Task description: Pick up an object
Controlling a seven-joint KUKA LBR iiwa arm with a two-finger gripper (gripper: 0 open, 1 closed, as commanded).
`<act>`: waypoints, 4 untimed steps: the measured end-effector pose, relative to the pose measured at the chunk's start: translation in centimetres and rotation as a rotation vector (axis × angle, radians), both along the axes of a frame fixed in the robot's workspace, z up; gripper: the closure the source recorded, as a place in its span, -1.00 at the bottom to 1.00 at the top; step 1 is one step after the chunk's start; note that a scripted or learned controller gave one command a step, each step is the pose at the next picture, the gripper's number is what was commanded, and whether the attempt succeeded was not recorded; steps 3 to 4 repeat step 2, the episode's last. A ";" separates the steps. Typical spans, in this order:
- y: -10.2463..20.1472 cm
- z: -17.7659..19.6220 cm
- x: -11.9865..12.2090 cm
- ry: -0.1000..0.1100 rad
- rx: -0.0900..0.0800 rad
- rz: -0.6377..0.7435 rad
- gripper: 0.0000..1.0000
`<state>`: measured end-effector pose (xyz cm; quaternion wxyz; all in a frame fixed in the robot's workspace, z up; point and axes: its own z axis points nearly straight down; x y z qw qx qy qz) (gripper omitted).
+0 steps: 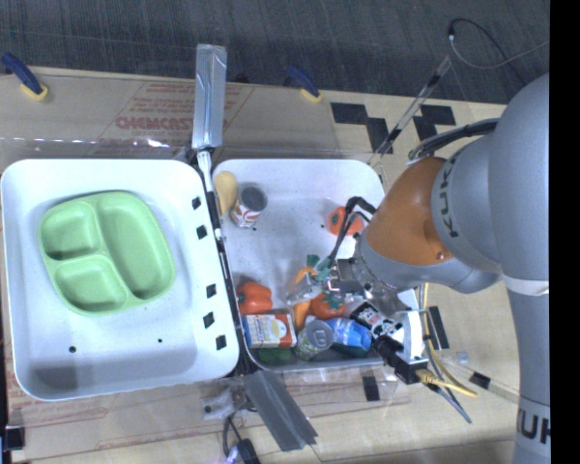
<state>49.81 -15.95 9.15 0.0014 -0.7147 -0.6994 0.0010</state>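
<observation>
Your gripper [340,280] hung over the toy pile [309,322] in the right bin [290,177]; the objects lay just below-left, jaws' state probably hidden.

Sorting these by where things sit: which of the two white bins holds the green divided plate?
The left bin holds the green divided plate, and nothing else shows in it. The right bin holds a clutter of small items, with the tool over them.

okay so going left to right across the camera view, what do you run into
Green divided plate in the left bin → metal divider bar → yellow object → small can in the right bin → orange-banded arm.
</observation>
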 end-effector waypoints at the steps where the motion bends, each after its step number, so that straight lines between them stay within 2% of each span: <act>1: 0.1 1.1 0.2 -0.004 -0.001 0.007 1.00; 2: 5.3 12.7 -1.7 -0.002 0.000 -0.020 1.00; 4: 5.3 12.7 -1.7 -0.002 0.000 -0.020 1.00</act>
